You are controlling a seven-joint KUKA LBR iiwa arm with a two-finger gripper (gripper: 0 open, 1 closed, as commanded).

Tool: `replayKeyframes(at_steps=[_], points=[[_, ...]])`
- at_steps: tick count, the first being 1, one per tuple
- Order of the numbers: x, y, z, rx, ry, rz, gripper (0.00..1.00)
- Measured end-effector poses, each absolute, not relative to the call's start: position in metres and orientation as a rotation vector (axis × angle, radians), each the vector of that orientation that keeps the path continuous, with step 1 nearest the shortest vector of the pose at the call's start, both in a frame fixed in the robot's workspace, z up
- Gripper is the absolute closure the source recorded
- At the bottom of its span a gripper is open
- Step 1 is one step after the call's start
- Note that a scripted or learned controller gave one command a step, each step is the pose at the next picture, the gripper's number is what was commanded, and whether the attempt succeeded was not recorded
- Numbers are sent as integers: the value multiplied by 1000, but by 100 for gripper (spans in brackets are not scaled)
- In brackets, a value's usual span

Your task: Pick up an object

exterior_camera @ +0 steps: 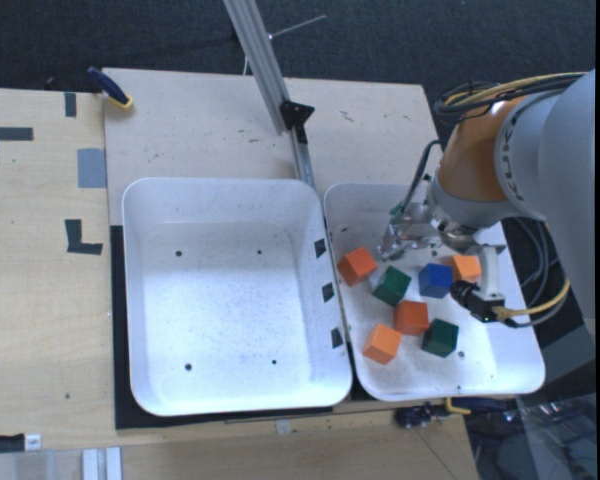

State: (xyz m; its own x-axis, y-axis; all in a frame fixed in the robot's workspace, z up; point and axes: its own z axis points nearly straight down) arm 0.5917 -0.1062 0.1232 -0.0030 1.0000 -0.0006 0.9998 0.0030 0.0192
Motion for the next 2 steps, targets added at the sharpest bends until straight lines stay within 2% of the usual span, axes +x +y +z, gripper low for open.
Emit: replayKeyframes(at_steps=[1,2], points=[[589,-100,168,2218,2223,3,100],[586,-104,212,2218,2221,3,100]])
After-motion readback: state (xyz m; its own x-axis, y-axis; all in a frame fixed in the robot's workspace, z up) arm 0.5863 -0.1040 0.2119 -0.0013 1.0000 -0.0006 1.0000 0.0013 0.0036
